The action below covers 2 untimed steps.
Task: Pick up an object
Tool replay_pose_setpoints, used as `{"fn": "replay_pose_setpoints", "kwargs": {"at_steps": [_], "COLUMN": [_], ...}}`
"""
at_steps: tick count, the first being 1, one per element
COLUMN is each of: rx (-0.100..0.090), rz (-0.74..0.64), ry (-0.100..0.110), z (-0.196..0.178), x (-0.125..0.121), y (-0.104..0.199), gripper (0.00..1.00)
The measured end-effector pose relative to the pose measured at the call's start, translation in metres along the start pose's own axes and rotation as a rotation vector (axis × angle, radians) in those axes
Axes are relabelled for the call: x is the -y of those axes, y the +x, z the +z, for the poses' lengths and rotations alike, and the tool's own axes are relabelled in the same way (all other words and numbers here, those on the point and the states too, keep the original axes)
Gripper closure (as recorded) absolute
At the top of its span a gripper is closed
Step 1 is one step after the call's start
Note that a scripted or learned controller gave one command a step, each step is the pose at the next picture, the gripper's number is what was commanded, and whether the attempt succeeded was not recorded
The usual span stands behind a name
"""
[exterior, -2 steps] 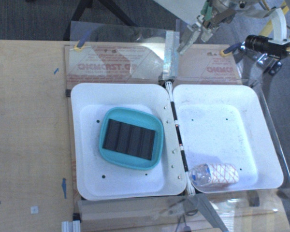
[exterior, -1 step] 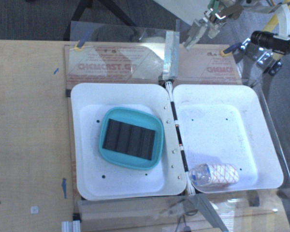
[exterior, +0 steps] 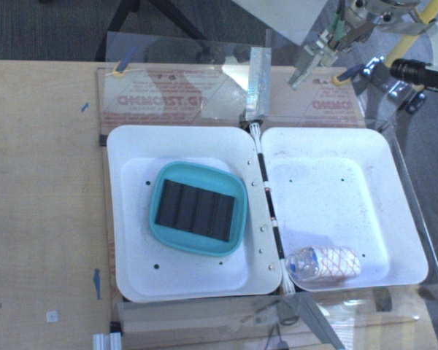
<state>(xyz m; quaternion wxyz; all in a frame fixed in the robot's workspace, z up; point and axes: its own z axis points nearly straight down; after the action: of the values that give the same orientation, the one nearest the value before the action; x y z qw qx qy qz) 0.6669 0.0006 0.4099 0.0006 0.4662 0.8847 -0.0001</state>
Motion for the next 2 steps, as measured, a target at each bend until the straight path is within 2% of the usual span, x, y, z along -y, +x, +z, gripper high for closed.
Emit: {"fn": "replay_pose_setpoints", "kwargs": {"at_steps": [1, 2], "rx": [0.003, 0.004], "rz": [0.050, 0.062], "ry": [-0.005, -0.005], "z": [-0.026, -0.026], "x": [0.002, 0.012], "y": [-0.003, -0.018], "gripper": [0.00, 0.00]}}
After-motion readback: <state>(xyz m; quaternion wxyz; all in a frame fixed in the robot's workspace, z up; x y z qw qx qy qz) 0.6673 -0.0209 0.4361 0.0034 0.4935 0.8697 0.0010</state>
